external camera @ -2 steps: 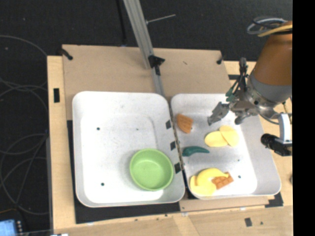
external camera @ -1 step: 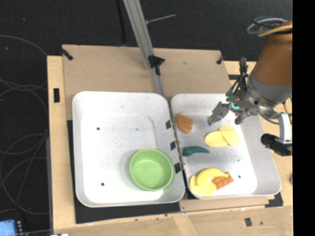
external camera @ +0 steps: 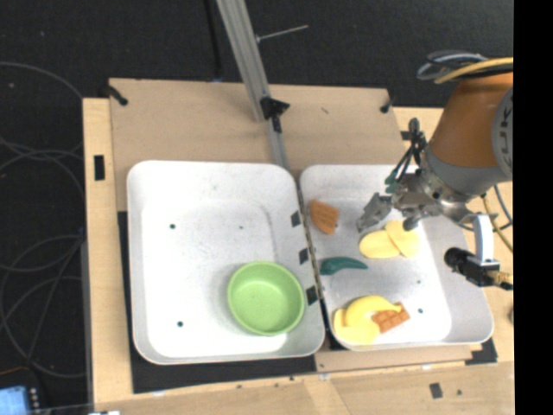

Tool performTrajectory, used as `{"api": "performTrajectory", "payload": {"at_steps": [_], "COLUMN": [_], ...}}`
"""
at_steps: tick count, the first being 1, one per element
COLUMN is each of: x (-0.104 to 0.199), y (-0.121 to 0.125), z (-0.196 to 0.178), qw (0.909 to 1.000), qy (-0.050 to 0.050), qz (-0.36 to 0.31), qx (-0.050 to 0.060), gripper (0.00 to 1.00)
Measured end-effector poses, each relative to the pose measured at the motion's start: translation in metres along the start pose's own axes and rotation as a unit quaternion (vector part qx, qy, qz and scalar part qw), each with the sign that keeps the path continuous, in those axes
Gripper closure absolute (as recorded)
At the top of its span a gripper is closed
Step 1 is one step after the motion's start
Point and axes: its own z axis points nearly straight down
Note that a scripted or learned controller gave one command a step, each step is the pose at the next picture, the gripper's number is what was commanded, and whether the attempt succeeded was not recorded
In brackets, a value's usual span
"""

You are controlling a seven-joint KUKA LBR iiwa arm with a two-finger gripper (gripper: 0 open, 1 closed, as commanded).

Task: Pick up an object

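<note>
Grey gripper (external camera: pixel 390 217) poised over right bin (external camera: pixel 436 322), jaws spread, nothing held; pale yellow piece (external camera: pixel 380 246) just at 6 o'clock. Pick judged not yet made; descent, closing, lift left.

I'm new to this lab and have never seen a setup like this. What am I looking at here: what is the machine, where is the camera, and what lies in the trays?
One camera looks down at a slant on a bench with two shallow white bins. The grey and orange shape on the right is a robot arm; its claw hangs over the right bin, just above a pale yellow piece. Nothing shows between its fingers. That bin also holds an orange piece, a dark green piece and a yellow piece with a small orange one on it. The left bin holds a green bowl.
</note>
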Motion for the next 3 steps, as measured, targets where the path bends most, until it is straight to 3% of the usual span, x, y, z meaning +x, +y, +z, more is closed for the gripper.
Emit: {"api": "performTrajectory", "payload": {"at_steps": [2,3], "x": [-0.002,-0.002], "y": [0.000,0.002], "z": [0.112,0.099], "qw": [1.0000,1.0000], "qy": [0.000,0.001], "qz": [0.000,0.002], "qx": [-0.001,-0.005], "gripper": [0.00,1.00]}}
